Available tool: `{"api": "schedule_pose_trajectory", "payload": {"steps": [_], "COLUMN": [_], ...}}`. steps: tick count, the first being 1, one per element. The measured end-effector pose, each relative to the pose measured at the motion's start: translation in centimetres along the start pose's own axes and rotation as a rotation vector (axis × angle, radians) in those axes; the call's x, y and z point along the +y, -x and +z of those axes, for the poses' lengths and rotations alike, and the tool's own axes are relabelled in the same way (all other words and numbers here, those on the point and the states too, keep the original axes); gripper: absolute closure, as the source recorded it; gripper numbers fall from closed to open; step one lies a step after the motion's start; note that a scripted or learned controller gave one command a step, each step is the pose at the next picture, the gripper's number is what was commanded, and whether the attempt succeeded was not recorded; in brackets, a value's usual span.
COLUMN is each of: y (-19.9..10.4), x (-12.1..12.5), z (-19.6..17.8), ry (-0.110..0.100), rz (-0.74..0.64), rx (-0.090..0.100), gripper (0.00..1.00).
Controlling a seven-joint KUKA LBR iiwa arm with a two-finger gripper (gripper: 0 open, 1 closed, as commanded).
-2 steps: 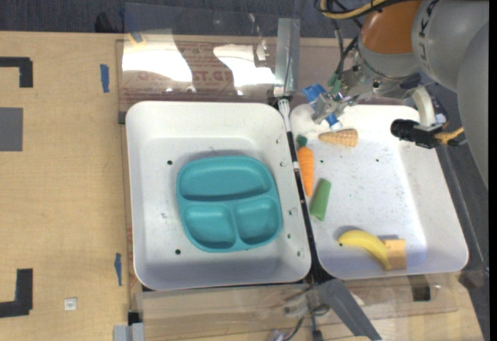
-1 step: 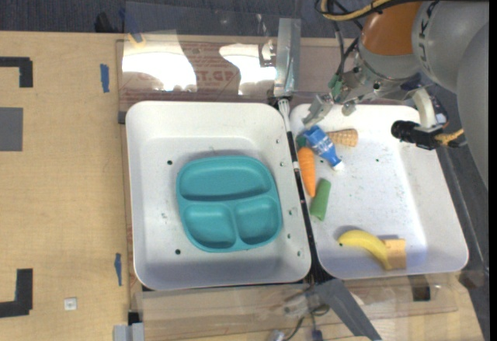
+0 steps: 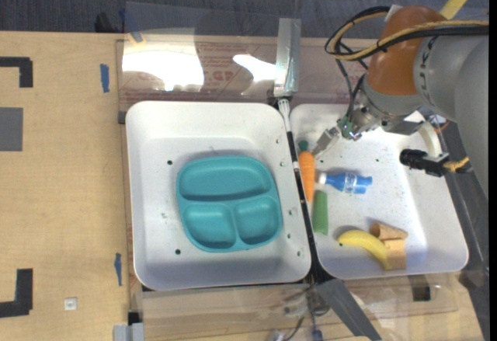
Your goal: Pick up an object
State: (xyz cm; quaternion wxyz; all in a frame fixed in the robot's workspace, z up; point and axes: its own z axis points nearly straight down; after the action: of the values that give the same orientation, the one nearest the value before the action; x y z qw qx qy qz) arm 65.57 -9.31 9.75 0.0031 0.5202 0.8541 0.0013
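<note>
Several small objects lie in the right bin (image 3: pixel 435 200). An orange carrot (image 3: pixel 307 172) lies against its left wall, with a green cylinder (image 3: pixel 319 212) just below it. A blue and white bottle (image 3: pixel 348 182) lies on its side at mid-bin. A yellow banana (image 3: pixel 366 244) and tan wooden blocks (image 3: pixel 391 243) sit near the front edge. My gripper (image 3: pixel 328 138) hangs low over the bin's back left part, just above and to the right of the carrot's top end. Nothing shows in its grasp.
The left bin (image 3: pixel 147 176) bears a teal divided plate (image 3: pixel 227 202). A metal divider post (image 3: pixel 287 60) stands behind the two bins. The grey arm with its orange band (image 3: pixel 400 60) and cables fills the back right. A black fitting (image 3: pixel 415 158) juts over the right bin.
</note>
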Motion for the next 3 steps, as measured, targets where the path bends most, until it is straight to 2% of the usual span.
{"api": "schedule_pose_trajectory", "payload": {"steps": [1,2,3], "y": [-2.2,3.7,1.1], "x": [-8.2,-4.2,-2.5], "z": [0.9,1.1,-7.8], "ry": [-0.001,-0.003,0.003], "rz": [-0.014,0.329,0.030], "rx": [0.000,0.001,-0.002], "gripper": [0.00,0.00,0.00]}}
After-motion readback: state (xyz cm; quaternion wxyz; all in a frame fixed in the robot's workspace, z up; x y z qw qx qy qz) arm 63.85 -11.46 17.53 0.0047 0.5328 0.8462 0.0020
